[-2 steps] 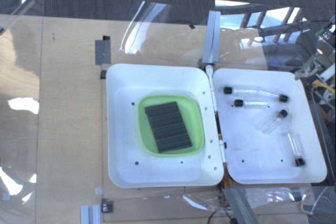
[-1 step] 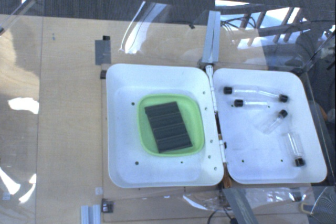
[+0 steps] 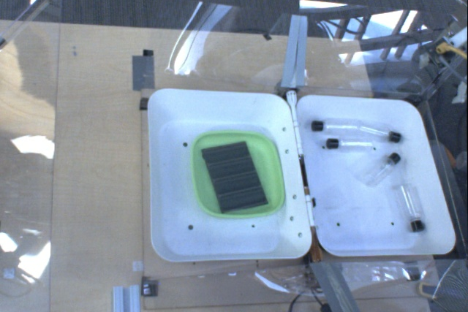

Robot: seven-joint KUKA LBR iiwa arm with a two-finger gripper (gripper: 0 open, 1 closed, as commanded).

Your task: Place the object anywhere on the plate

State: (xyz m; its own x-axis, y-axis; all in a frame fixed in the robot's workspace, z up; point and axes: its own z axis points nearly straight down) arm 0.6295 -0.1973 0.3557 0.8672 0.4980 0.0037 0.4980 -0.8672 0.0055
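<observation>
A light green square plate (image 3: 273,164) lies in the left white bin (image 3: 168,179). A dark grey ribbed rectangular block (image 3: 233,177) rests on the plate, turned slightly off square. In the right white bin (image 3: 431,179) lie several clear plastic tubes with black caps: one long tube (image 3: 356,130) near the top, a shorter one (image 3: 351,144) just below it, one tilted (image 3: 383,169) in the middle, and one (image 3: 410,203) at the lower right.
The two bins sit side by side on a wooden bench (image 3: 80,179). A grey metal post (image 3: 295,55) stands behind the seam between the bins. Clear panels and metal framework (image 3: 409,40) lie at the back right.
</observation>
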